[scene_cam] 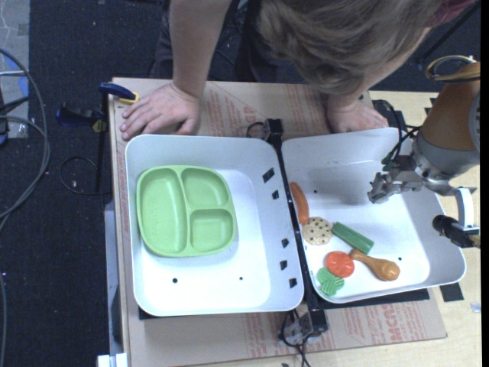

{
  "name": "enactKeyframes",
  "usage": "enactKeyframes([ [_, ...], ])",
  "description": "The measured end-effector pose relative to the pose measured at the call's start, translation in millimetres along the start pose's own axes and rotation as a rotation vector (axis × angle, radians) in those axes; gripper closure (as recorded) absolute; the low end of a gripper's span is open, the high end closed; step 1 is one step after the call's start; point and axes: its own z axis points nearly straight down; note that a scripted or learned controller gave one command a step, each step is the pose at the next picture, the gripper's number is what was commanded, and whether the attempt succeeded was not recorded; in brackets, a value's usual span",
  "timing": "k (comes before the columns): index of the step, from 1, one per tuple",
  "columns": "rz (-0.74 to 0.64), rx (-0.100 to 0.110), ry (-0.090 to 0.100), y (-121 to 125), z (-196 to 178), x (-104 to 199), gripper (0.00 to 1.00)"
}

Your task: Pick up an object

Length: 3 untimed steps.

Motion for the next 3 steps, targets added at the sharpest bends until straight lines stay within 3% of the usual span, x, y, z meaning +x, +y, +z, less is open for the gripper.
enactKeyframes([
  [3,0.0,-0.001,0.0,10.1,-135.8,-7.1,1.0],
])
